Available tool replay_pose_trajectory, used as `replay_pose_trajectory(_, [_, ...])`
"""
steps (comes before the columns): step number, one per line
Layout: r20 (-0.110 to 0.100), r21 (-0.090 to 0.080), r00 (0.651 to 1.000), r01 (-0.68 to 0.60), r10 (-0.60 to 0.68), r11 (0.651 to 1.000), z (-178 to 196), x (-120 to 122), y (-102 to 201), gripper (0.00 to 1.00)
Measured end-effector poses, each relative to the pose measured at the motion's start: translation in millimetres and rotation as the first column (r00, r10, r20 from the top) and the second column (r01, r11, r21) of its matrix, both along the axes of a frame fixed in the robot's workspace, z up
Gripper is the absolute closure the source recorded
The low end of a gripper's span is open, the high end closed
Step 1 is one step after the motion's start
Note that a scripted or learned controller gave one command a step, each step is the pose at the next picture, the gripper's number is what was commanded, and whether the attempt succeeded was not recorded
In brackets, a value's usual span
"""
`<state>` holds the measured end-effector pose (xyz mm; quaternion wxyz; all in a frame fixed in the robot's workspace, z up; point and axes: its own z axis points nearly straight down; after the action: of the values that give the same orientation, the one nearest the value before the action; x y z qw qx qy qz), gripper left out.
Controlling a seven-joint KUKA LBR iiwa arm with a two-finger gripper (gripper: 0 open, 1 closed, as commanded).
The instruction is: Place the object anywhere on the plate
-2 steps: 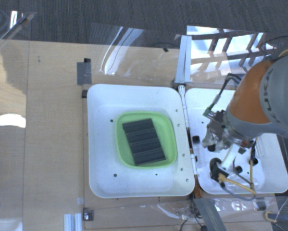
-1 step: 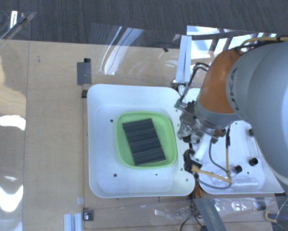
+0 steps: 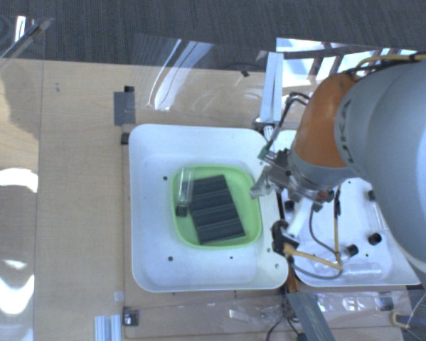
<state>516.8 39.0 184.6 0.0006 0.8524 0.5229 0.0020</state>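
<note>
A lime-green square plate (image 3: pixel 252 222) lies in the left white bin (image 3: pixel 148 190). On it rests a dark grey ridged block (image 3: pixel 216 208), tilted a little. A small clear piece with a black end (image 3: pixel 183 192) lies on the plate's left side, touching the block's edge. My gripper (image 3: pixel 292 194) hangs under the orange wrist band, over the seam between the two bins and just right of the plate. The arm's bulk hides its tips from above.
The grey arm covers most of the right bin (image 3: pixel 373 275), where small black pieces (image 3: pixel 375 239) and a clear item (image 3: pixel 362 267) show. Yellow and black cables (image 3: pixel 316 258) loop below the wrist. A grey bracket (image 3: pixel 124 106) stands behind the left bin.
</note>
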Motion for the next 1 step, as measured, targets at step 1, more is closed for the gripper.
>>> replay_pose_trajectory(1, [0.001, -0.001, 1.000, 0.020, -0.020, 1.000, 23.8, 0.4, -14.4, 0.00])
